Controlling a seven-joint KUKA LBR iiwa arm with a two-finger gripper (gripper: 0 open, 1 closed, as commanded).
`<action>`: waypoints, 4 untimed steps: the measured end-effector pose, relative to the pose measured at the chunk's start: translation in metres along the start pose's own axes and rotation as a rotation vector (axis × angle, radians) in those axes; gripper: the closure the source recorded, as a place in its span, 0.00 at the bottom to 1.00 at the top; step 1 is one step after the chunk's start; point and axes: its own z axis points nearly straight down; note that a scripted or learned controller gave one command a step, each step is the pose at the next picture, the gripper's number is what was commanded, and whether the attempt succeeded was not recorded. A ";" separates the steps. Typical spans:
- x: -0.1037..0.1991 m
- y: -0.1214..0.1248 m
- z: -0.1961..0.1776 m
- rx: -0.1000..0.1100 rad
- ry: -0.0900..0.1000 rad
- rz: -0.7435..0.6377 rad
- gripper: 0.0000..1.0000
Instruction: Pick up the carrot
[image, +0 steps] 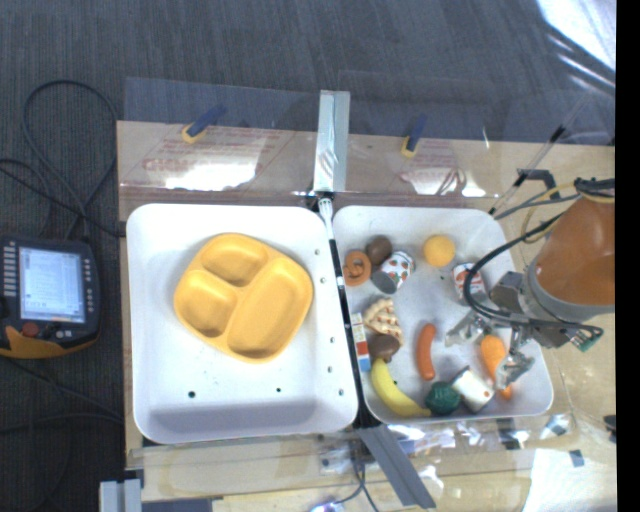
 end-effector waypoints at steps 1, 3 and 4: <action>-0.001 0.003 0.021 -0.019 0.001 -0.263 0.00; -0.005 0.001 0.009 -0.008 -0.003 -0.268 0.00; -0.006 0.001 0.000 -0.007 -0.003 -0.268 1.00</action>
